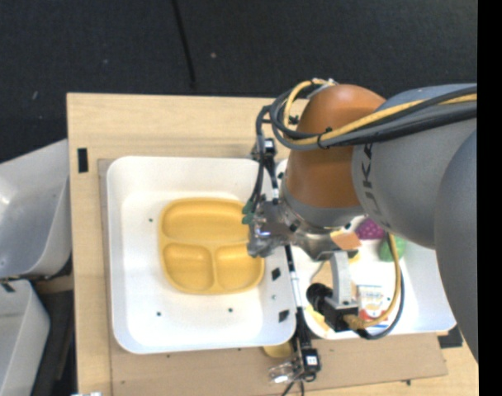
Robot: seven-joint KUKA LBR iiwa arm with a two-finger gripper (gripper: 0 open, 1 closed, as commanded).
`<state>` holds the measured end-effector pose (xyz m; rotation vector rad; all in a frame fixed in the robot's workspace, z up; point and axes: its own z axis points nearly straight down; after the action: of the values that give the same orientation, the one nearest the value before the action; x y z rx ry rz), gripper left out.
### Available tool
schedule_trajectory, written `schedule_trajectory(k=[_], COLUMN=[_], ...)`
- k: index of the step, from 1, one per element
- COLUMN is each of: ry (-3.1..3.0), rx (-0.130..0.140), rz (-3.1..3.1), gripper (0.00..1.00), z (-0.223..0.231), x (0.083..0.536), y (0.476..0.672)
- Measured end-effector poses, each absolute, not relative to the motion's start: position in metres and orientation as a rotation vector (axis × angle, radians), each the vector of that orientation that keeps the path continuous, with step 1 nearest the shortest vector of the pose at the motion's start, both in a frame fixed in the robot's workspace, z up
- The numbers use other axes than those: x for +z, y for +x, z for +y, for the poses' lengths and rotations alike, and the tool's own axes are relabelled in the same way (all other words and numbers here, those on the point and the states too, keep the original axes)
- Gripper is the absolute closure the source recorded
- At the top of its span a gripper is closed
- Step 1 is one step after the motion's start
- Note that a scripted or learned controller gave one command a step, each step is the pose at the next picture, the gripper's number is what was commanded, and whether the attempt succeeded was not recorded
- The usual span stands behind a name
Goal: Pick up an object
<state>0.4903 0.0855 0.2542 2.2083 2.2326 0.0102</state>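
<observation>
A yellow three-compartment plate lies in the middle of the left white bin. My gripper hangs over the plate's right edge, close to the wall between the two bins. The wrist's orange band and grey body hide the fingers from above. In the right bin, small objects peek out from under the arm: a purple piece, a green piece, an orange piece and a white card-like item.
The arm covers most of the right bin. Black and yellow cables loop below the wrist. A small yellow object sits on the wooden bench beneath the left bin's front edge. White equipment stands at far left.
</observation>
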Motion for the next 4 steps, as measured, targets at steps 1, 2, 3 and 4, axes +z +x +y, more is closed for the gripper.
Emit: schedule_trajectory(k=[1, 2, 3, 4], ry=[2.21, 2.212, 2.23, 2.216], rx=[0.021, 0.004, -0.019, 0.01], rz=[2.221, 2.229, 2.22, 2.222], gripper=[1.0, 1.0, 1.0, 1.0], z=[0.086, 0.145, 0.099, 0.135], x=[0.386, 0.393, 0.261, 0.448], y=[0.491, 0.49, 0.488, 0.495])
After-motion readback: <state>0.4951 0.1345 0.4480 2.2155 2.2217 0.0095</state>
